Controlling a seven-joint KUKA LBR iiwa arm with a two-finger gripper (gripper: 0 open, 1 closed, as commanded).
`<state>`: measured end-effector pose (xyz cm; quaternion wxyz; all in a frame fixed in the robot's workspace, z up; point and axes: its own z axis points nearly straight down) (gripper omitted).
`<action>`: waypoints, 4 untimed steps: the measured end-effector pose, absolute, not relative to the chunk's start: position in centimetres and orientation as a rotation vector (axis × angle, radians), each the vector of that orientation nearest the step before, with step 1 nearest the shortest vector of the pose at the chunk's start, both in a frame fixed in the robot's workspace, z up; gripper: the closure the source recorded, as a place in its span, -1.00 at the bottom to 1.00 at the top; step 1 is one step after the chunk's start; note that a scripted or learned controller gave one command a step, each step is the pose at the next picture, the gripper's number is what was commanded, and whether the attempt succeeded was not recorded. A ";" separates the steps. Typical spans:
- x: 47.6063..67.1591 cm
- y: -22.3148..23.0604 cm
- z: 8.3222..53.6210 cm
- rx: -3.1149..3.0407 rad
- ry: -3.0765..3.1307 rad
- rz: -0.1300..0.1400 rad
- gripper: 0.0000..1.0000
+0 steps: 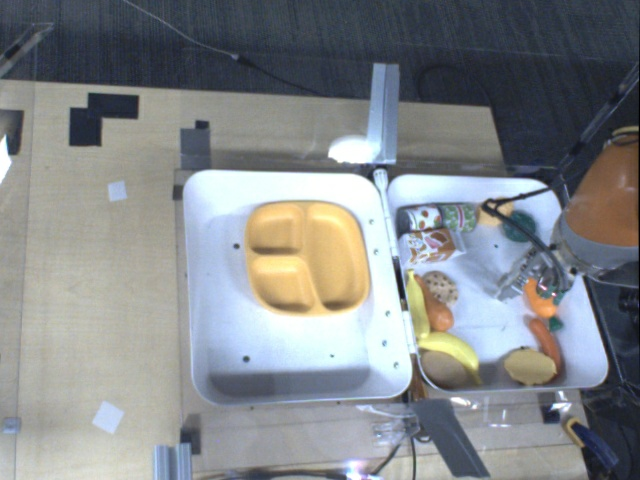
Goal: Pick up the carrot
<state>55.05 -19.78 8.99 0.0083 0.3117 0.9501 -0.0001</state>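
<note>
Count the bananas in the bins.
2, both in the right bin: one banana along its left wall, another banana at the lower left corner. Clutter may hide more.

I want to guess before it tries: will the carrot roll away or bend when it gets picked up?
The carrot looks like a smooth, tapered toy, so it will probably stay stiff, not bend. Its rounded shape could roll or slip if nudged. It lies near the right bin's wall, which may stop it.

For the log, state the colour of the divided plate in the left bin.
Yellow-orange plate, clearest in the camera view.
</note>
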 end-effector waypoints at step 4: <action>56.1 -16.9 9.0 0.299 3.113 -0.001 1.00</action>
